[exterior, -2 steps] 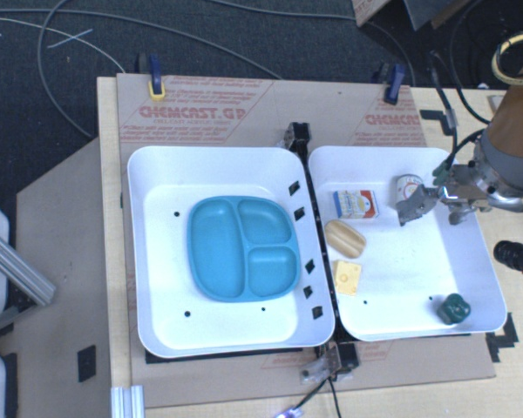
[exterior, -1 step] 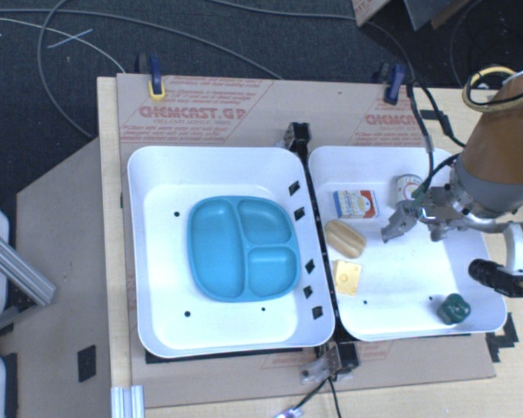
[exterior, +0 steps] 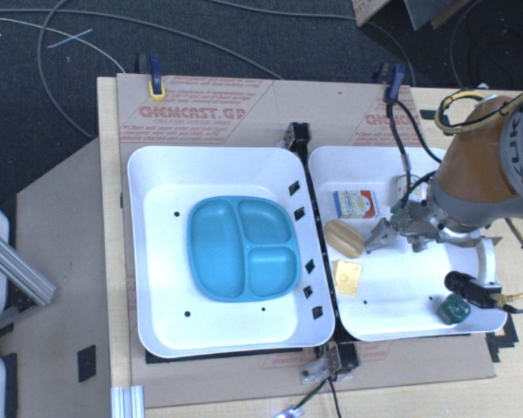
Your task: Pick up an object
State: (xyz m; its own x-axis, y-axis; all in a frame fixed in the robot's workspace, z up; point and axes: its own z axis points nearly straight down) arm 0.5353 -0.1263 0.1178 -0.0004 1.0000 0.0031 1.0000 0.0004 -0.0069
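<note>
Over the smooth white floor of the right bin, my hand hangs with its two grey fingers spread apart and nothing between them. Just beside one fingertip, on the side toward the other bin, lies a tan oval piece, rounded and matte. Beyond it from my hand, toward the far rim, a small rectangular packet with a blue, white and red label lies flat. From the oval toward the front rim sits a yellow square, thin and dull-faced. On my hand's other side, near the front corner, rests a small dark green lump. Well apart from my hand, the left bin holds a smooth blue plate, round-cornered and split into three compartments. Both bins rest on the pale worktop.
</note>
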